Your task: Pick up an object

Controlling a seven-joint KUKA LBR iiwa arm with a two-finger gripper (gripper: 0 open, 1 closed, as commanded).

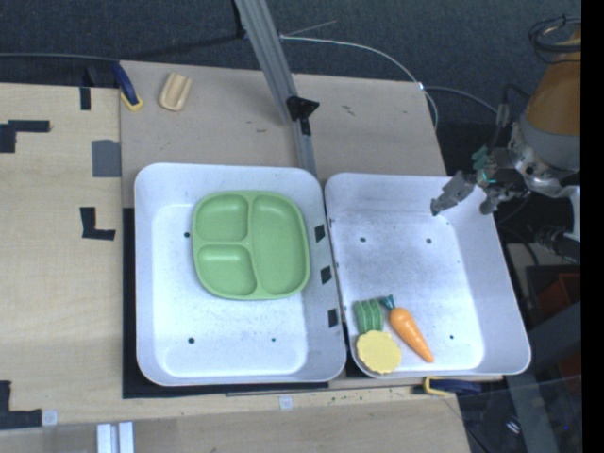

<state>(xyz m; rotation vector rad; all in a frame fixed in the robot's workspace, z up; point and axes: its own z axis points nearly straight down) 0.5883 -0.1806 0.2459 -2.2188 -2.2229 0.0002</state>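
Carrot (411, 333) lies in the right bin (472, 253), near its front edge, long axis diagonal: blunt orange top toward bin centre-left, tapered tip toward the front-right corner. Smooth plastic look, cone shape. Just left of it a green ribbed piece (370, 314), prob. toy corn or leaves, hard to tell at this res. A flat pale-yellow disc (378, 352) sits at the front-left corner, touching or nearly touching the green piece. Left bin (156, 281) holds a light-green divided plate (251, 243), rounded-square, 3 compartments, matte, toward the back-centre. Gripper (464, 193) hovers over the right bin's back-right corner, well apart from the carrot; fingers' state I can't tell, too dark and small. Both bins white, speckled, shallow.
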